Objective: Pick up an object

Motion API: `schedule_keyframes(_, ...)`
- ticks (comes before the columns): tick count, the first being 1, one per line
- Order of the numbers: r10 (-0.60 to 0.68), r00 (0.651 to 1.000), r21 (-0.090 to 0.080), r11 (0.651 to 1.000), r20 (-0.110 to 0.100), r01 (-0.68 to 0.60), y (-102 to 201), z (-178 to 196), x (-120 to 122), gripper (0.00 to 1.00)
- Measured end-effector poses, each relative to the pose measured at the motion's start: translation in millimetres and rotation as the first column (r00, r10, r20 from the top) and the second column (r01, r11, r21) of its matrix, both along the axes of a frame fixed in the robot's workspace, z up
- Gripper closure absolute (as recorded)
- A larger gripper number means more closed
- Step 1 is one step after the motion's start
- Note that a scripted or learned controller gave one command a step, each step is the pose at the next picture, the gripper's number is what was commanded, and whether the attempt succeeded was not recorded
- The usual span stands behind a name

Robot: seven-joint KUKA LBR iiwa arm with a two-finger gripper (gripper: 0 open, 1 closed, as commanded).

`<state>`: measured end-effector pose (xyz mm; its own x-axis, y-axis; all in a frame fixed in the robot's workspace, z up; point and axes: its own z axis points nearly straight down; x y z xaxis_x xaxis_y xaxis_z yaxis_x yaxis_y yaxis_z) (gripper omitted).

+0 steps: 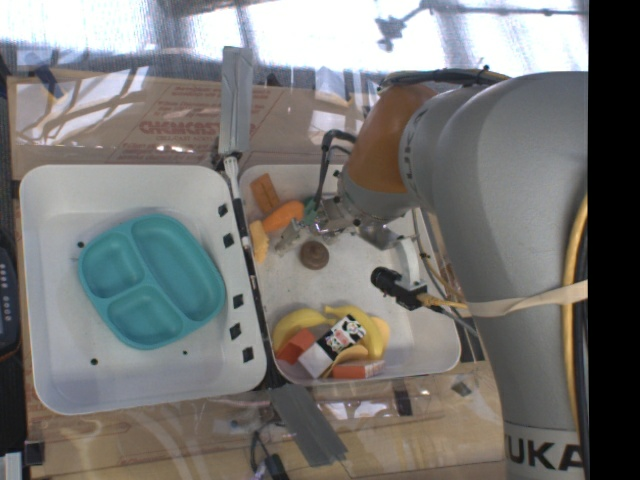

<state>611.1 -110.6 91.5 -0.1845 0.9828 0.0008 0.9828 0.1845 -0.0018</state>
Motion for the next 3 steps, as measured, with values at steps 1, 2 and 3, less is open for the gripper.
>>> schedule_keyframes(1, -0.045, 0.999, 0.0, 0.999, -0.004, 0.045, 3, -1, -11, 0.0)
schedule_keyframes(2, -0.041, 0.999, 0.002, 0.999, -0.006, 0.041, 3, 9, -11, 1.0)
schedule_keyframes(3, -0.046, 0.999, 0.001, 0.999, 0.008, 0.046, 68, 105, 43, 1.0)
